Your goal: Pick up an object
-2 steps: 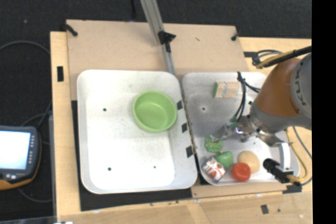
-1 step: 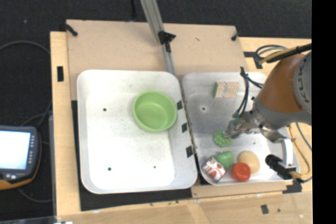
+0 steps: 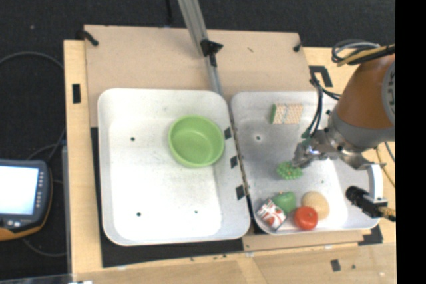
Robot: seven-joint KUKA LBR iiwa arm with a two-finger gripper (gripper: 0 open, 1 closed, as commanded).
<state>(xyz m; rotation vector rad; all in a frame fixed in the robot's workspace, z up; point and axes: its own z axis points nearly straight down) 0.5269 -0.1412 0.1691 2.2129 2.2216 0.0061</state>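
Note:
In the right bin (image 3: 259, 123) a small green knobbly toy (image 3: 289, 171) lies near the middle. My gripper (image 3: 304, 157) hangs just above and to the right of it, its tip close to the toy's upper edge. Along the bin's front edge sit a red-and-white can (image 3: 270, 213), a green pepper-like piece (image 3: 286, 199), a red tomato (image 3: 305, 217) and a tan ball (image 3: 316, 202). A speckled beige-and-green block (image 3: 286, 114) lies at the back of that bin.
The left bin (image 3: 133, 209) holds a green bowl (image 3: 196, 141) near its right side. A metal pole (image 3: 190, 6) slants up from between the bins. A screen device (image 3: 23, 196) sits off the bench at the far left.

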